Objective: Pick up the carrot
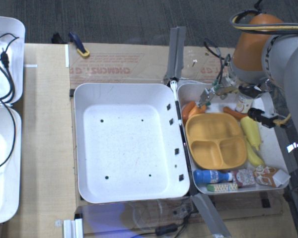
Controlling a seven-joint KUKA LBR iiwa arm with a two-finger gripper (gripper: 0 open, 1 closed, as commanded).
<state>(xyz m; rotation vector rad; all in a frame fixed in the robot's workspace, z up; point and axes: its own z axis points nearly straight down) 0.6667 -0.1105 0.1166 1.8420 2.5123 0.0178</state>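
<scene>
Your carrot (189,109) lies in the right bin (279,158), wedged at the plate's (216,142) upper-left rim, long axis slanting up-left. Your gripper (205,99) hangs just above-right; can't tell the jaws' state.

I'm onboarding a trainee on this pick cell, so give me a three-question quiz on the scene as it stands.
1. True or false: the carrot lies in the right bin.
2. Which item sits nearest the divided yellow plate's right edge? A) banana B) blue-capped bottle C) carrot
3. Fill in: the gripper hangs over the right bin's far-____ corner, near the carrot.

Key: 1 true; 2 A; 3 left.
</scene>
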